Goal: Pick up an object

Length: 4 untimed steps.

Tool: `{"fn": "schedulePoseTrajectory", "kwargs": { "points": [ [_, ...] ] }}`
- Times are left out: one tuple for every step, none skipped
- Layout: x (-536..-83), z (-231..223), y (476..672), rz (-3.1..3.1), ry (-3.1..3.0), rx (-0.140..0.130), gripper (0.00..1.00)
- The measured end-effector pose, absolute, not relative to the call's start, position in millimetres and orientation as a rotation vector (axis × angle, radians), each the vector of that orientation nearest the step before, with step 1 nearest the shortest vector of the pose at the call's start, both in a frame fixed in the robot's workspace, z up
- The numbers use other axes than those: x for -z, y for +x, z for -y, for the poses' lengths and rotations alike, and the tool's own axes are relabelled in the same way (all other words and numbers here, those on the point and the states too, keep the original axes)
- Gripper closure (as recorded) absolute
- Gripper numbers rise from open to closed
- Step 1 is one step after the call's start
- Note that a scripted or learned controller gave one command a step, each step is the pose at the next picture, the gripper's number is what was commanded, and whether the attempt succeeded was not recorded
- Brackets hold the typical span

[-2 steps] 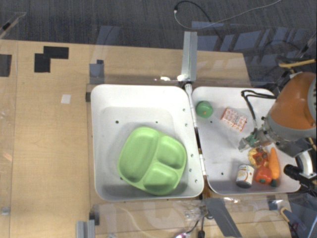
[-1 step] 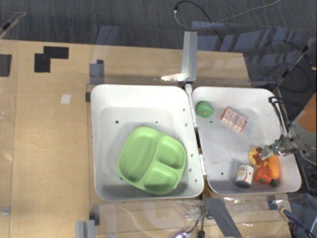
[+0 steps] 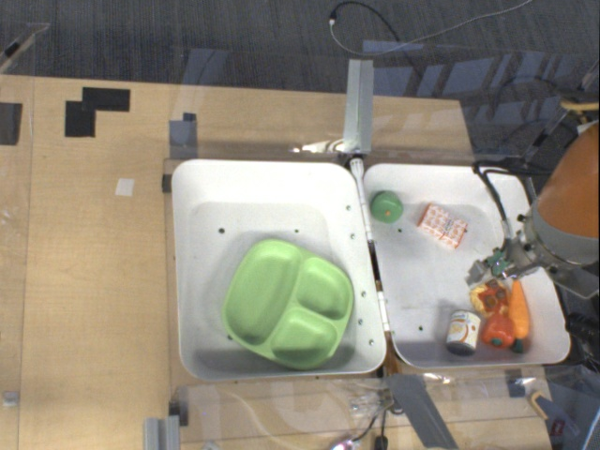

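Observation:
The right bin (image 3: 422, 279) holds several small items. A green round fruit (image 3: 385, 206) lies near its back left corner, and a red and white packet (image 3: 442, 226) lies beside it. At the front right sit a small can (image 3: 462, 332), an orange carrot (image 3: 518, 309), a red-orange pepper (image 3: 498, 333) and a yellow and red piece (image 3: 487, 297). My gripper (image 3: 491, 269) reaches in from the right and hovers just above and behind that front right cluster, close to the yellow and red piece. I see nothing held in it.
The left bin (image 3: 202, 251) carries a green divided plate (image 3: 289, 302) that fills its front half. A metal post (image 3: 360, 101) stands behind the seam between the bins. A black cable (image 3: 497, 195) curves over the right bin's back right corner.

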<state>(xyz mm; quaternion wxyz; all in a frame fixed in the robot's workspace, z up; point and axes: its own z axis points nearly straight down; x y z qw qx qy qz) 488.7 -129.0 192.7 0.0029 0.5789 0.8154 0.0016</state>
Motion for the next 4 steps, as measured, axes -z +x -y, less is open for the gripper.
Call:
{"fn": "schedulePoseTrajectory", "kwargs": {
  "points": [
    [-218.7, 84.6, 541.8, -2.448, 1.962, -0.005, 1.0],
    [-190.3, 175.5, 565.2, -2.096, 2.335, -0.002, 1.0],
    [-190.7, 175.3, 565.3, -2.097, 2.334, -0.002, 0.0],
    [-133.4, 195.8, 530.9, -2.008, 2.414, -0.001, 0.0]
  ]
}}
